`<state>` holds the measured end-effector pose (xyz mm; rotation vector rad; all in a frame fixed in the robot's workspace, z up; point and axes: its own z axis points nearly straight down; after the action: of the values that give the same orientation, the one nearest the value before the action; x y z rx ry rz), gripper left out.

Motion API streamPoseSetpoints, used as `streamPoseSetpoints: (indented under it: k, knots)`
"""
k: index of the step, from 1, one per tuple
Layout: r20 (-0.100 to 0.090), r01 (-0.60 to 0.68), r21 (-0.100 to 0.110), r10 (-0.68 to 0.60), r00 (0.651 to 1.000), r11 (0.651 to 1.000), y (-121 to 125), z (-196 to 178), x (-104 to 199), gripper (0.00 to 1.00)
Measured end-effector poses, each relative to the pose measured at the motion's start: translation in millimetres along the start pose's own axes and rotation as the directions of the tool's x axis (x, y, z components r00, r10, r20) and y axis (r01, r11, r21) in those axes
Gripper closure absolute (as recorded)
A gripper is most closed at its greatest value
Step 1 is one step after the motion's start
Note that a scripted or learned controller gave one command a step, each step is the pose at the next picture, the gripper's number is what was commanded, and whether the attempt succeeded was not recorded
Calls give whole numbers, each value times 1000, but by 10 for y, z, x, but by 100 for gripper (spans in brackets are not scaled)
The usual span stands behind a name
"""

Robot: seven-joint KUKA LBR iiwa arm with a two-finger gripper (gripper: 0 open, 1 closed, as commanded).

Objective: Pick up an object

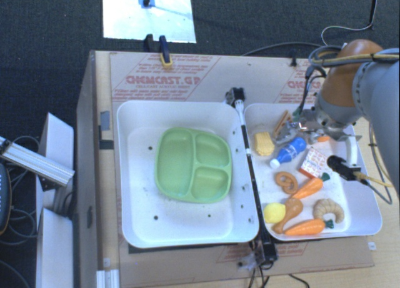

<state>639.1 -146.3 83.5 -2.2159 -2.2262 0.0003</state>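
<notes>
My gripper (292, 129) reaches from the right into the back of the right bin (369, 218), low over its floor. It hangs just above a blue bottle (289, 152) and next to a yellow food piece (264, 144). A thin orange-brown piece (281, 120) lies right behind it. Further forward lie a pretzel (287, 182), a small carrot (307, 188), a red-and-white box (312, 162), a croissant (329, 209), a yellow lemon (273, 213), an orange gourd (289, 208) and a larger carrot (309, 227).
The left bin (134, 218) holds a green divided tray (194, 165). A raised divider (247, 155) separates the two bins. The grey arm with its orange band (350, 84) covers the right bin's back right corner, and cables (375, 183) trail over its right rim.
</notes>
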Motion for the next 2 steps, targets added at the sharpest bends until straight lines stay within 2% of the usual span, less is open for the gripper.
streamPoseSetpoints:
  k: [1,2]
  knots:
    - [0,0,-4,0,1000,1000,307,-20,462,0]
    - [2,3,-7,-3,1000,1000,315,-132,455,100]
